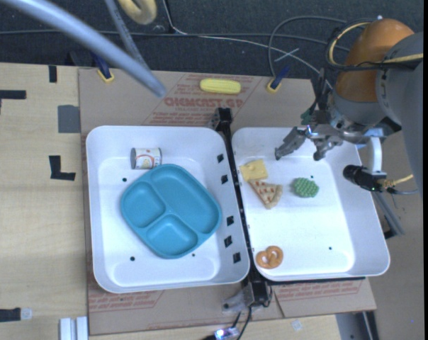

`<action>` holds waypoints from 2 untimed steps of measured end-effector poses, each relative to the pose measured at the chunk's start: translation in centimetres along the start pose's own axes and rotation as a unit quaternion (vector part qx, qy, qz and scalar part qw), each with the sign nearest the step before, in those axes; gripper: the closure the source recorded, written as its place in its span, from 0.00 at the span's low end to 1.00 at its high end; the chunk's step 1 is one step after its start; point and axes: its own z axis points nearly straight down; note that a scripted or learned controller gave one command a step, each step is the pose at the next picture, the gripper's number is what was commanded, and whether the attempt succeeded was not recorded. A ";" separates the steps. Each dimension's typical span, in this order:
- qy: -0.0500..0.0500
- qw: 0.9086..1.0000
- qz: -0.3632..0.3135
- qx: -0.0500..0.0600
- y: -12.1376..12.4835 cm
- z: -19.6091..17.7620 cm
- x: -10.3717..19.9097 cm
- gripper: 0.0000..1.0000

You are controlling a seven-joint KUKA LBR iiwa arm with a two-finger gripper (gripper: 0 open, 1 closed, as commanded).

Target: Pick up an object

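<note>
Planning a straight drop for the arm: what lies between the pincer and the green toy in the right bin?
In the camera view, only bare white bin floor lies between the pincer and the green toy.

A smooth, glossy blue plastic tray [170, 210] fills one of two matt white plastic bins [104, 190], both set on brown printed cardboard [189, 103] over a pale wood-look bench [30, 190], with the arm's shiny orange band [370, 55] right of the tray.
</note>
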 end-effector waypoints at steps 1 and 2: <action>-0.001 1.000 -0.002 -0.007 0.3 -0.9 0.0 0.00; -0.001 1.000 -0.001 -0.006 0.1 3.4 -0.1 0.00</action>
